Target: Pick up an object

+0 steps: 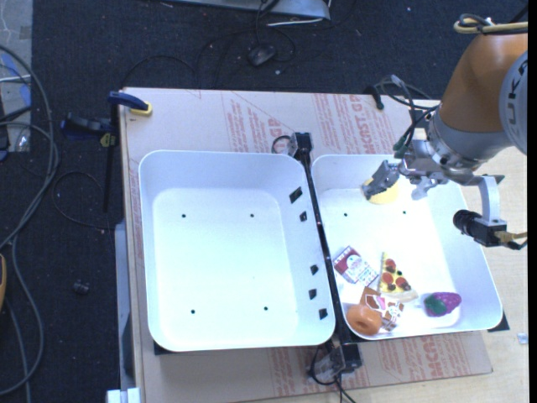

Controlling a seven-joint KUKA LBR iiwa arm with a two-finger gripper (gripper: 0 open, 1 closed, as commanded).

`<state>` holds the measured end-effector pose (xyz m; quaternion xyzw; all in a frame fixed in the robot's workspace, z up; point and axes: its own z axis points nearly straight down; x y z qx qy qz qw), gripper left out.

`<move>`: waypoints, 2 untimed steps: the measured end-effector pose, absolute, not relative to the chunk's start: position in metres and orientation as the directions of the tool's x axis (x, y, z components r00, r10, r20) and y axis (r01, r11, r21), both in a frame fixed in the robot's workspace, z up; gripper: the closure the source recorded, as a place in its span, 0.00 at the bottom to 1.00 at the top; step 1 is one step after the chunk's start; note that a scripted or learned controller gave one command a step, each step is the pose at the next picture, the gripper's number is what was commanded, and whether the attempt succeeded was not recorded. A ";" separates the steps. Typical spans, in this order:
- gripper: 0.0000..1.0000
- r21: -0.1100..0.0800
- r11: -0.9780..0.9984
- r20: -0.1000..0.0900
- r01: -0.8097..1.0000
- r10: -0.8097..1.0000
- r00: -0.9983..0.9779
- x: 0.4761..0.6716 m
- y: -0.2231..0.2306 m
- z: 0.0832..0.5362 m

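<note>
**Pick in progress: hand at a yellow object in the right bin**

Arm [487,82], grey with an orange band, enters from the right of the frame and ends in the hand [401,181], which sits over the upper part of the right bin [478,263]. The two dark fingers are spread moderately, one to the left at a pale yellow object [384,195] and one further right, apart from it. The left finger overlaps or touches the upper edge of the yellow object; most of the object shows below and to the left of that finger, not in the gap between the two. Whether it rests on the bin floor or is raised cannot be told from this slanted view, so a grasp is not confirmed.

Remaining objects lie clustered in the lower part of the right bin, well apart from the hand: a red-and-white packet [353,266], a pizza slice toy [393,280], an orange round fruit [364,318] near the lower rim, and a purple and green piece [441,303] to the right. The left bin [159,225] stands beside it on the table [210,112].

Judged progress: approach is done and contact seems likely; a secure closure on the object and a lift clear of the bin are left.
</note>
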<state>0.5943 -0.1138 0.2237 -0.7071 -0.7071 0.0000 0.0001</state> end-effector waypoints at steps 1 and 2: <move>0.00 0.000 0.000 0.000 1.000 1.000 0.000 0.594 -0.114 0.224; 0.00 -0.005 0.000 0.001 1.000 1.000 0.000 0.599 -0.119 0.165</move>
